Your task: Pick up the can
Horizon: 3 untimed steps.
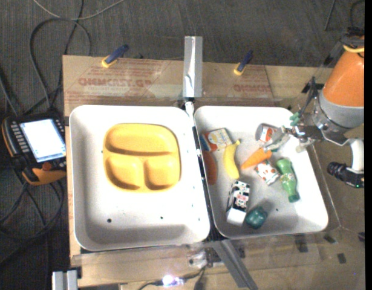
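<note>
The can (266, 131), silvery with a red label, lies on its side near the back of the right bin (306, 219). My gripper (285, 136) reaches in from the right and sits just right of the can, close to it or touching it. From this angle I cannot tell whether the can is between the gripper's tips. The grey wrist and orange band rise behind the gripper over the bin's right rim.
Around the can lie a carrot (256, 157), a banana (231, 159), a green bottle (287, 178), a small box (219, 139), a red-and-white pack (267, 173), a cow-print carton (238, 199) and a teal object (256, 217). A yellow divided tray (143, 156) is in the left bin.
</note>
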Each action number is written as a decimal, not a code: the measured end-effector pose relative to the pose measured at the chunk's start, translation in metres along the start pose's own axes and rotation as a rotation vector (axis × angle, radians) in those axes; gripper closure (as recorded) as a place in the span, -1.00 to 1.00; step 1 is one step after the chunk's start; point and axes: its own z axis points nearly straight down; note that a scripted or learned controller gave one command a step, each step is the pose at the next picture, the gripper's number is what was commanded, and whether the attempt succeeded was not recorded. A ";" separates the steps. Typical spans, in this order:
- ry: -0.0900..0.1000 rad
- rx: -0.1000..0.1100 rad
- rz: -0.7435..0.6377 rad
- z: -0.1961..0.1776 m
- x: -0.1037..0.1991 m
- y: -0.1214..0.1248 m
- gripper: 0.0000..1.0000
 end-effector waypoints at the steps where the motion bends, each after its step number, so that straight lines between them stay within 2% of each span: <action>1: -0.005 0.000 -0.101 0.046 -0.019 0.064 -1.00; 2: 0.008 0.002 -0.084 0.115 -0.026 0.101 -1.00; 3: 0.002 0.002 -0.085 0.105 -0.027 0.102 1.00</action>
